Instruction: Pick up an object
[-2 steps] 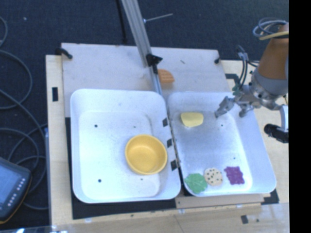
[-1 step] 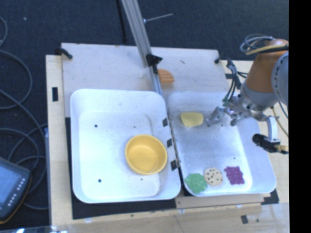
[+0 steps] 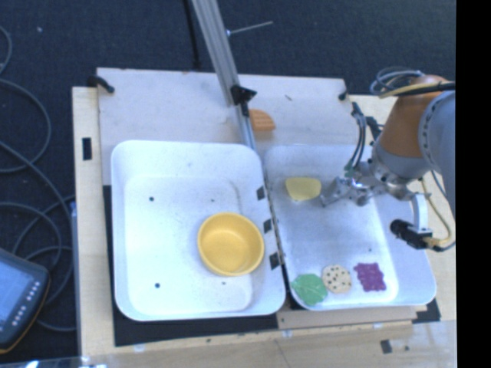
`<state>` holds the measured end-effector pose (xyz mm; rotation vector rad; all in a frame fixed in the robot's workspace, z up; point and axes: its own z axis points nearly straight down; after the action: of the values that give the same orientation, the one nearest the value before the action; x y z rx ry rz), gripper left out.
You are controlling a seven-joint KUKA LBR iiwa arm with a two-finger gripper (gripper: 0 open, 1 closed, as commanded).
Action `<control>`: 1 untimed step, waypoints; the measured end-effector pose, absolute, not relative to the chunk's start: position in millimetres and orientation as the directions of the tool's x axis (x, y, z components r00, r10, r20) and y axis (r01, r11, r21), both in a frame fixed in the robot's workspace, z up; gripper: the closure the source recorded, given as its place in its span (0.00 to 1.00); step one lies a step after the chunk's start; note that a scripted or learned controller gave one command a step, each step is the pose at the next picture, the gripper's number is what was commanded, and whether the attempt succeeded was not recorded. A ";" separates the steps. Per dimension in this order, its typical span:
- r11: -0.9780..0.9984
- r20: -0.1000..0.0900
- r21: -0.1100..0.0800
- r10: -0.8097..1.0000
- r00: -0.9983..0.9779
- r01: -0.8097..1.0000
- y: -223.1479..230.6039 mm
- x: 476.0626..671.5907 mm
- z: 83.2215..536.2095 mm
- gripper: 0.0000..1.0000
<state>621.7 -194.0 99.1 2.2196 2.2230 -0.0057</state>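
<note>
You will find the gripper point(image 3: 331, 197) low in the right bin point(image 3: 399, 282), just right of the yellow piece point(image 3: 303, 188); finger state cannot be determined. It may close beside the piece, apparently offset.

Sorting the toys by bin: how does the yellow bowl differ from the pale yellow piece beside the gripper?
The yellow bowl is deep, round and larger; the pale yellow piece is flat, blunt-cornered and smaller. The bowl sits in the left bin, the piece in the right bin, close to the gripper. Both are yellow.
</note>
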 end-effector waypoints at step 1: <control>0.002 -0.004 0.005 1.000 -0.002 1.000 -195.0 623.7 113.1 1.00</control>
<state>623.7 -195.0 113.1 2.2146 2.2189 0.0011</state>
